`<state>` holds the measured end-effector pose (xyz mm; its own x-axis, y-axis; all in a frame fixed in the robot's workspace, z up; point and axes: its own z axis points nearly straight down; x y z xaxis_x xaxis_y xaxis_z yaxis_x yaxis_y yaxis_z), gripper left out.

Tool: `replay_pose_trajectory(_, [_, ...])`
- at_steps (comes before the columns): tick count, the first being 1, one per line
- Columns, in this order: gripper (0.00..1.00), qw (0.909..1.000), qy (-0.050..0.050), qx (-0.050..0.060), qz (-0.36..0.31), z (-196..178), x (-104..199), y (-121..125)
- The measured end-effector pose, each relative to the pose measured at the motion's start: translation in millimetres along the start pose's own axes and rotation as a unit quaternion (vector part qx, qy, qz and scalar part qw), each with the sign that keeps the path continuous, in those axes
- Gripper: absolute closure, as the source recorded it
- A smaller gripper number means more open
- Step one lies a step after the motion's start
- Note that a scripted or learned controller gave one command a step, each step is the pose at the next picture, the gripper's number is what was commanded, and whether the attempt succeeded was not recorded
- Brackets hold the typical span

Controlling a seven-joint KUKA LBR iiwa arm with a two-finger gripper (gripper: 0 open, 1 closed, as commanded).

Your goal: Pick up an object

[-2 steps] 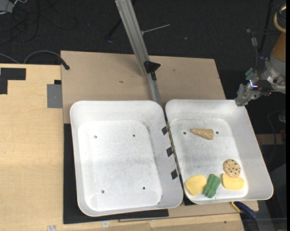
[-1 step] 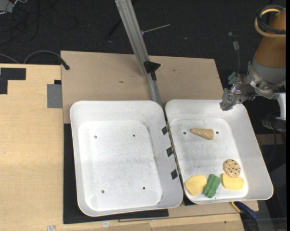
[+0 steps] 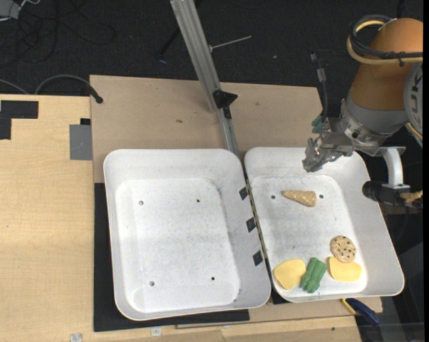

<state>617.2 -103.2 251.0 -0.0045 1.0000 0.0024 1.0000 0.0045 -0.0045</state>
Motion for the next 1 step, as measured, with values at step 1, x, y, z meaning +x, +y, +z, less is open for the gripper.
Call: replay_pose_trajectory(1, [1.0,1.0,0.0,0.0,0.001,-0.7,43.2,-15.8])
